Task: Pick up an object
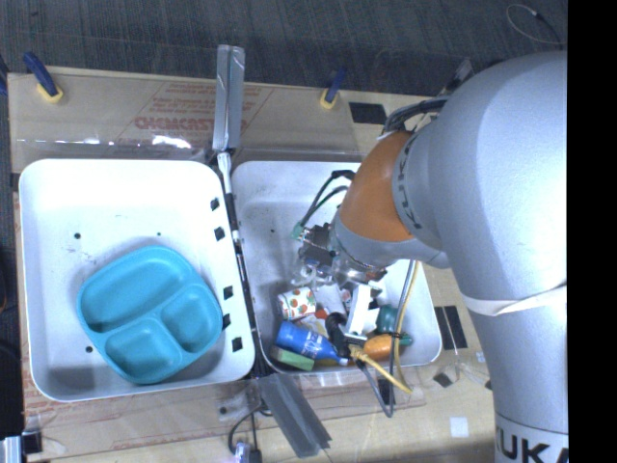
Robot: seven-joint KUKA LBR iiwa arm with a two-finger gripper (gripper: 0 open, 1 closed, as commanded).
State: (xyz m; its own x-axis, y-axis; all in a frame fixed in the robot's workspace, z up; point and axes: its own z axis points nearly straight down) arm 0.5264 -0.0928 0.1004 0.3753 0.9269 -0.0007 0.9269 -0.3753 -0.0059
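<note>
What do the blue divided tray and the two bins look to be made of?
Blue divided tray: likely moulded plastic, matte to satin, with rounded compartment walls and soft highlights. Left bin and right bin: probably thin white plastic, smooth, with rounded corners; the material is uncertain from this view.

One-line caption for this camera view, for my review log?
KUKA arm's claw lowered over a clutter of small objects in the right bin; a blue divided tray lies in the left bin.

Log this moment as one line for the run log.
arm over right bin | hand low above pile: cup, blue bottle | grasp: cannot tell | left bin: blue tray
</note>
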